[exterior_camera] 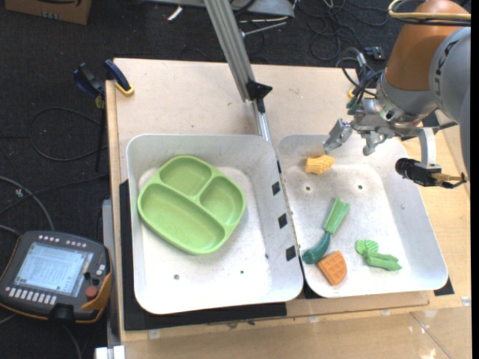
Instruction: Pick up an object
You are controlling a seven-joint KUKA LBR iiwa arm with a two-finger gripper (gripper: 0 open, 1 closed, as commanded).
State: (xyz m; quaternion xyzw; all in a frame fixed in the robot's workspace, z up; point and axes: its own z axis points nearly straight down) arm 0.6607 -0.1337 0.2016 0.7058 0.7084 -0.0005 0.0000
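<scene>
While our tool (352, 137) is hovering with its fingers spread apart and holding nothing, just right of the small yellow plastic block (319, 164) in the right-hand white bin (419, 223), we are judging the approach underway; next, we are needing to descend over the block.
</scene>
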